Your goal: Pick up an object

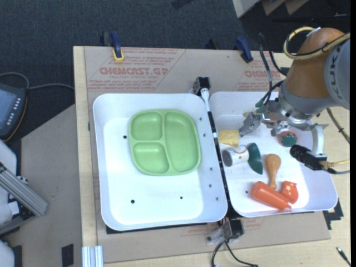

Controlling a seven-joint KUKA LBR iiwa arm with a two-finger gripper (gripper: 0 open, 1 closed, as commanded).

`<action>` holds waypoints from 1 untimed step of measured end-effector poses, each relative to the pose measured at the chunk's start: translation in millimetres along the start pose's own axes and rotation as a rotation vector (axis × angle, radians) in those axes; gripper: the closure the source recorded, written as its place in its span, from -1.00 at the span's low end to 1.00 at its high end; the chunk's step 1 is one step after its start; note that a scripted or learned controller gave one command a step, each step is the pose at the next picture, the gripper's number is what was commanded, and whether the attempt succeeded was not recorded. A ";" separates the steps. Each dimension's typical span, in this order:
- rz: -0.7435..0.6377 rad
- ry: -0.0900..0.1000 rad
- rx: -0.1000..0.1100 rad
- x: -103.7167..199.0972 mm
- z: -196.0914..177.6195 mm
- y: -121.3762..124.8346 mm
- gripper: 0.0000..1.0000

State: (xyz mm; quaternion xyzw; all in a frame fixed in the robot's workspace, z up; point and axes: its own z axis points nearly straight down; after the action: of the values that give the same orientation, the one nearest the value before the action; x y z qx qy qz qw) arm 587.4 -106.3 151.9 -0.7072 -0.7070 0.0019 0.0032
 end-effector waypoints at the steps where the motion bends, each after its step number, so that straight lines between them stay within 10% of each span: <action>1: 0.001 0.003 -0.007 -1.9 60.3 2.6 -1.00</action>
State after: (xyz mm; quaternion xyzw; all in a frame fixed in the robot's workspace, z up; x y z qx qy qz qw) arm 589.5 -108.0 91.6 -0.7076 -0.7066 -0.0013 0.0018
